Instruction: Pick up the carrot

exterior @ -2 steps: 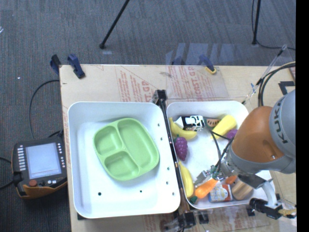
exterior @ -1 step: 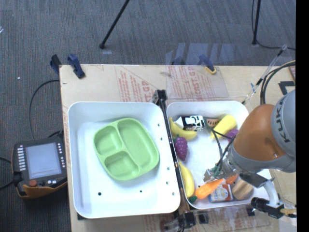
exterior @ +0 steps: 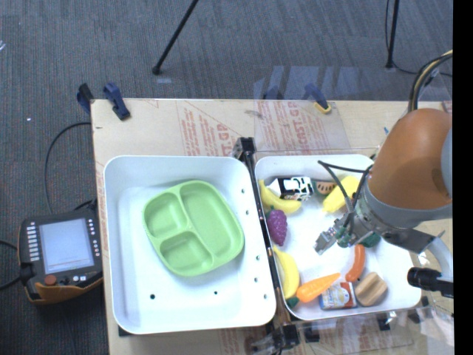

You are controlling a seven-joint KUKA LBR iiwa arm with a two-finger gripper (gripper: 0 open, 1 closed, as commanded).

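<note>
Toward the front of the right-hand shallow white bin I log the orange tapered plastic carrot with green top, lying flat, long axis slanting up to the right, below and slightly left of my two-finger metal claw, whose grip state I cannot tell.

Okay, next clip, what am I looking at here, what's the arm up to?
A grey arm with an orange band reaches from the right over the right bin, which holds toy food. Its gripper hangs above the middle of that bin with nothing visibly between its fingers. The carrot lies near the bin's front edge, beside a banana and a hot dog, untouched. The left bin holds a green divided plate.
</note>
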